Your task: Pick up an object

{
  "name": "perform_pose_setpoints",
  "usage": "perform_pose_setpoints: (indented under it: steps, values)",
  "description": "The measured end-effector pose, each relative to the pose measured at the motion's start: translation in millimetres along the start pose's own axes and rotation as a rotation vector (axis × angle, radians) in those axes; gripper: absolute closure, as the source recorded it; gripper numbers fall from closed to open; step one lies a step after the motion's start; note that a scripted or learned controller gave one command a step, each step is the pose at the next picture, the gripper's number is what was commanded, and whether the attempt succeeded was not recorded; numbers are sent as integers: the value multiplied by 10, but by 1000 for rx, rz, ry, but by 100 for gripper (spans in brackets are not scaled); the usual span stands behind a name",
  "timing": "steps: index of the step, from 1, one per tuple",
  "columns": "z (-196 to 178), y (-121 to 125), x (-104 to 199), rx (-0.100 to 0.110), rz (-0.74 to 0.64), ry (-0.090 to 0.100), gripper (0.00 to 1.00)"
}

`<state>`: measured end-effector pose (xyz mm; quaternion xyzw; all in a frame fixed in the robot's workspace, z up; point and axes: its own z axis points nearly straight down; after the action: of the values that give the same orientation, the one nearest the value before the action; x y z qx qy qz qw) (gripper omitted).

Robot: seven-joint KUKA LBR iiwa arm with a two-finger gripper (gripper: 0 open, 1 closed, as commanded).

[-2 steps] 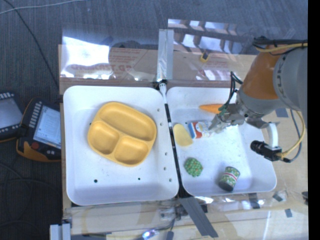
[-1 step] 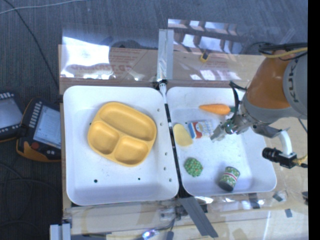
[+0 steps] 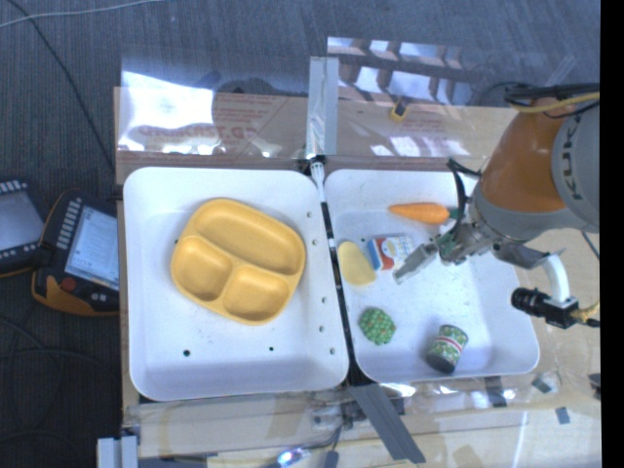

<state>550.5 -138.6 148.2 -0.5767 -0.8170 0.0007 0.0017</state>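
**Arm low over the right bin, nothing between its fingers**

Camera view: two white bins sit side by side on the bench; the left bin [image 3: 156,349] holds a yellow divided plate [image 3: 238,258] with three compartments, lying slightly askew near its middle; the right bin [image 3: 507,344] holds five small things: an orange carrot [image 3: 419,213] near the far wall, a white packet [image 3: 388,252] with red and blue print too blurred to read, a pale yellow piece [image 3: 356,263] just beside the dividing wall, a green knobbly ball [image 3: 377,326] nearer the front, and a small can [image 3: 447,347] with a green and red label, tipped at the front; its writing is illegible.

The gripper [image 3: 414,261] reaches in from the right, its fingers spread apart and grasping nothing, the tips just beside the white packet's right edge, below the carrot.

On the floor to the left lies a handheld pendant [image 3: 83,256] with a lit screen; cables trail across the grey carpet.
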Motion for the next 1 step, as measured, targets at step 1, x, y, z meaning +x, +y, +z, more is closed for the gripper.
perform_pose_setpoints:
  steps: [1]
  values:
    - [519,478,137,-19,-137,-22,0]
